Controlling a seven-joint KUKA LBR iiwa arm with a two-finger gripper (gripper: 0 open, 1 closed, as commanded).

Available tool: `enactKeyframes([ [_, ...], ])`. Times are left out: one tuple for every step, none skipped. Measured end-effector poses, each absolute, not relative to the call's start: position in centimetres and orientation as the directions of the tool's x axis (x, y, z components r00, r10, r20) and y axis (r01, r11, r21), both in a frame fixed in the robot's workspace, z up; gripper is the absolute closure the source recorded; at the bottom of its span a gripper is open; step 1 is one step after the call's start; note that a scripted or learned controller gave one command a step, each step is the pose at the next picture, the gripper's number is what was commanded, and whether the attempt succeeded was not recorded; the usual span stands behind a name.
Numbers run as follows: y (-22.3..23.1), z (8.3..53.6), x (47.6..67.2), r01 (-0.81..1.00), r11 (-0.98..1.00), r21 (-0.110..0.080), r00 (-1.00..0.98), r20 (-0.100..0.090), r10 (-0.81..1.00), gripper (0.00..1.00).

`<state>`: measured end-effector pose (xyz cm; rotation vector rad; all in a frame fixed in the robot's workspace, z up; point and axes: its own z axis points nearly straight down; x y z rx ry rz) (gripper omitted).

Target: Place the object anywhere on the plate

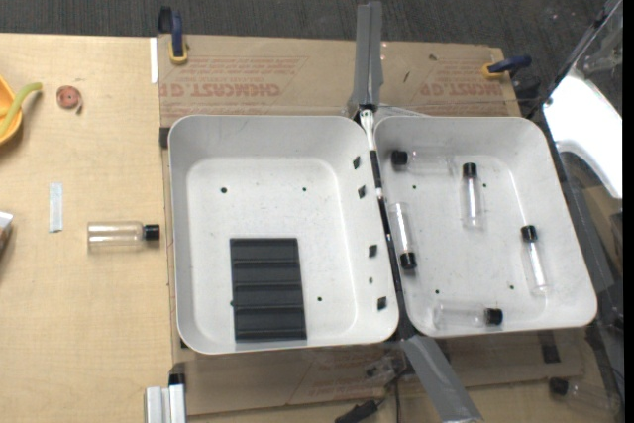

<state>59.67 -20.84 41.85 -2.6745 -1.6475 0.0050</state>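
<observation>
Black plate (267,289) lies in left bin (181,213), vials (470,200) in right; pincer's state cannot be told.

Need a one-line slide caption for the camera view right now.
Black ridged plate in left bin; clear black-capped vials scattered in right bin.

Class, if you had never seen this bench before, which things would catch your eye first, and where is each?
The dark ribbed plate lies low in the left bin. Several clear vials with black caps are scattered about the right bin. One more capped vial lies on the wooden bench, left of the bins.
</observation>
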Motion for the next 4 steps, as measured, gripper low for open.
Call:
enactKeyframes([
  [-14.1,44.0,65.9,0.830,-0.557,-0.003,0.557,-0.004,0.830,0.00],
  [-20.8,43.9,65.4,0.750,-0.662,-0.002,0.662,-0.004,0.750,0.00],
  [-21.6,44.0,60.9,0.604,-0.797,-0.003,0.797,-0.004,0.604,0.00],
  [-15.8,44.0,64.5,0.475,-0.880,-0.001,0.880,-0.004,0.475,0.00],
])
